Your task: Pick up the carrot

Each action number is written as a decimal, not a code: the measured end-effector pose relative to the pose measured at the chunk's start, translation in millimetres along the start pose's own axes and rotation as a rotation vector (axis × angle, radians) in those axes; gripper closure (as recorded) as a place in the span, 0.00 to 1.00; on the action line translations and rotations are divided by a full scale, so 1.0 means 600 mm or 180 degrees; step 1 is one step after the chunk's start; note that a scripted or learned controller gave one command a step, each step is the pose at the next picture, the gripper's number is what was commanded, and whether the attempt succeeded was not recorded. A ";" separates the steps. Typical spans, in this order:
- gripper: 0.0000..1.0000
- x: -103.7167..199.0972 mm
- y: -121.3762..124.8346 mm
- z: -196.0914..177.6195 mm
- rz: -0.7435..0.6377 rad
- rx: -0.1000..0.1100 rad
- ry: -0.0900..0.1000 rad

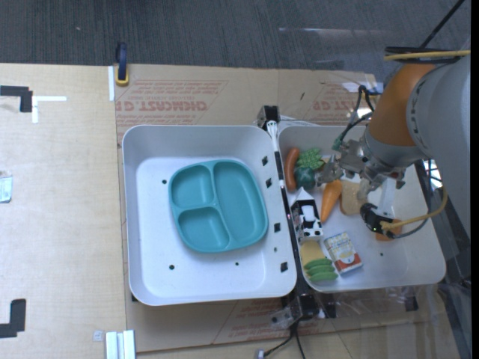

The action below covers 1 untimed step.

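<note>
Desk (pixel 60 260): pale wood, carrying both bins.
Left bin (pixel 142 275): held a teal divided plate (pixel 218 205), well to the left of the carrot.
Right bin (pixel 419 264): held the toys.
Carrot (pixel 330 200): lay tilted in the right bin, thin end pointing down.
Green leafy toy (pixel 307 167): just above and left of the carrot.
Pea pod (pixel 322 271): below the carrot, beside a small juice carton (pixel 344 251).
Hand (pixel 352 172): hovered just above and right of the carrot; grip could not be judged.
</note>
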<state>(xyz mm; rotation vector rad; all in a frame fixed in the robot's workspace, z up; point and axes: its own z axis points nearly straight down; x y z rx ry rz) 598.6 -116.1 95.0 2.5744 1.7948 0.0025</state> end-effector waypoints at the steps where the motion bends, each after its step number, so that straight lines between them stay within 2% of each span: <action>1: 1.00 -0.002 0.001 -0.015 -0.0001 0.0002 -0.0007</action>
